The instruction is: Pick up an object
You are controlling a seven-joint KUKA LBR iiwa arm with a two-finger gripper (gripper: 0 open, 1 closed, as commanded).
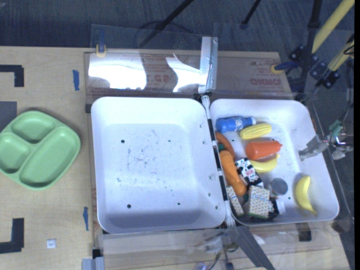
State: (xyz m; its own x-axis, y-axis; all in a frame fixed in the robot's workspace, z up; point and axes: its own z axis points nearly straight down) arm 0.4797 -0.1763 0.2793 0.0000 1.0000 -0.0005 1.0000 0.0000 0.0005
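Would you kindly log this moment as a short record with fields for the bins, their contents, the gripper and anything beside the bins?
left bin: white, shallow
right bin: holds all the objects
objects: blue bottle, corn cob, red-orange pepper, carrot, banana, grey disc, patterned box
gripper: over right bin's right wall, grasping nothing
beside bins: green divided plate on bench, left
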